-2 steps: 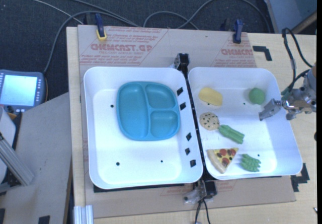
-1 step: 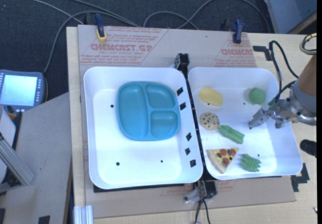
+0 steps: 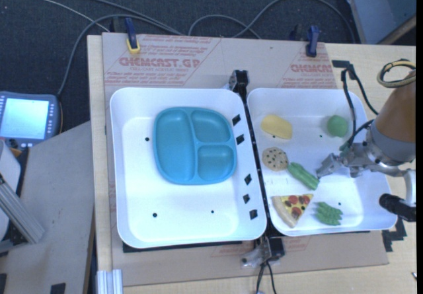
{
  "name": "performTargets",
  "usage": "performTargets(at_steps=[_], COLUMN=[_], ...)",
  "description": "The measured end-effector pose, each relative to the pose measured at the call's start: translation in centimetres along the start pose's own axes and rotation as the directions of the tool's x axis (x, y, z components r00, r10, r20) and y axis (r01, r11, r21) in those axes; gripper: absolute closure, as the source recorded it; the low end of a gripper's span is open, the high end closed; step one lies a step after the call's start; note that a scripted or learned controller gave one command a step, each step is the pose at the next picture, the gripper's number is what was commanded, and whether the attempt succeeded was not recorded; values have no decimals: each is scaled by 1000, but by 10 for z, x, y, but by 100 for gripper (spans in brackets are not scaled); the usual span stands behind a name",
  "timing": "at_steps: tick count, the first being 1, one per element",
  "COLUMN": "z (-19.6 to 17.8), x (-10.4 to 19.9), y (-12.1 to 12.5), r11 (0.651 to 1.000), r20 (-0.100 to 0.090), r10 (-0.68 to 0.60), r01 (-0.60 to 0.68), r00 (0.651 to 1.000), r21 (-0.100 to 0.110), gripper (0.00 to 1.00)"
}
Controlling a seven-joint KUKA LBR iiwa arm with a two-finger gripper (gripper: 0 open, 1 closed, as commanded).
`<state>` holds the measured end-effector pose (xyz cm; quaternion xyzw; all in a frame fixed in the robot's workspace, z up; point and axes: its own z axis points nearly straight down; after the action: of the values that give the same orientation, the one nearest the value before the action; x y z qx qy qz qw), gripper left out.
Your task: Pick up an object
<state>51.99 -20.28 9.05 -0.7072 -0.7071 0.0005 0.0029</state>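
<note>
Two white bins point(image 3: 132, 174) sit on a tan board point(image 3: 172, 55) printed with red lettering. The left bin holds a light blue divided plate point(image 3: 195, 145). In the right bin, a yellow lump point(image 3: 277, 127) lies above a tan cookie point(image 3: 274, 158) with dark speckles; right of the cookie are a green pickle point(image 3: 303, 174) and a green ball point(image 3: 337, 125). Below the cookie lie a yellow pizza slice point(image 3: 291, 207) with red spots and a green leafy piece point(image 3: 328, 213).

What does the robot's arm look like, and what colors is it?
The arm is fat and round, with an orange band and a grey ring under it. At its end sits the tool, a small grey metal piece that narrows toward its tip. Dark cables run along beside the arm, and a yellowish cable loops near its top.
</note>
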Motion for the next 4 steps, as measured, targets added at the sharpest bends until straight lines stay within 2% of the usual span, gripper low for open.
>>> performTargets(at_steps=[1, 2, 4], z=[-14, -66, -151], x=[0, 1, 2], y=[1, -8, 0], r11=[1000, 1000, 1000], r20=[2, 5, 5], r10=[0, -1, -2], r01=[0, 1, 2], r00=[1000, 1000, 1000], r21=[-6, -9, -11], gripper=[100, 100, 100])
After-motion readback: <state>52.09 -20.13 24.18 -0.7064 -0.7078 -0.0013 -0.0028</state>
